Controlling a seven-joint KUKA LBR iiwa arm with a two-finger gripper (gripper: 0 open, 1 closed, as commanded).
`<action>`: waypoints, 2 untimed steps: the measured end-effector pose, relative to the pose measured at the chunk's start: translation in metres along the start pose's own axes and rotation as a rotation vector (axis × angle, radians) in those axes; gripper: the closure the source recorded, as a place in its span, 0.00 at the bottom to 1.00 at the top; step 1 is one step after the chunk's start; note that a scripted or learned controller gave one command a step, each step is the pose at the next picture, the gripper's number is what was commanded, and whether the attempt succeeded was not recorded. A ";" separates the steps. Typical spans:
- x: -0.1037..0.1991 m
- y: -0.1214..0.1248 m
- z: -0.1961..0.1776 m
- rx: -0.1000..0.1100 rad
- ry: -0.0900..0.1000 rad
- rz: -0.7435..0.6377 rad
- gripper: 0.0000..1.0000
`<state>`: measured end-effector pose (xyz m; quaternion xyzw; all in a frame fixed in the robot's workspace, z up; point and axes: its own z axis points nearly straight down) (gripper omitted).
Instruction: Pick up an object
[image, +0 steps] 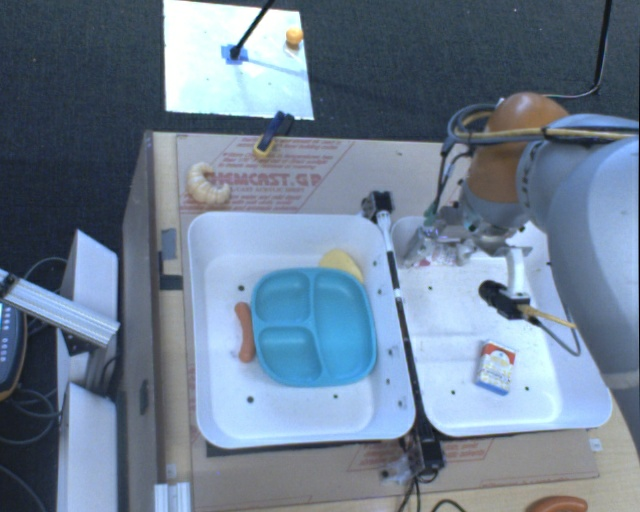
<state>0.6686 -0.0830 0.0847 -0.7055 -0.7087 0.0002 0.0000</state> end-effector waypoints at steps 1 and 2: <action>0.000 0.001 -0.011 -0.003 0.000 -0.002 1.00; 0.055 -0.066 -0.101 -0.005 0.002 -0.001 1.00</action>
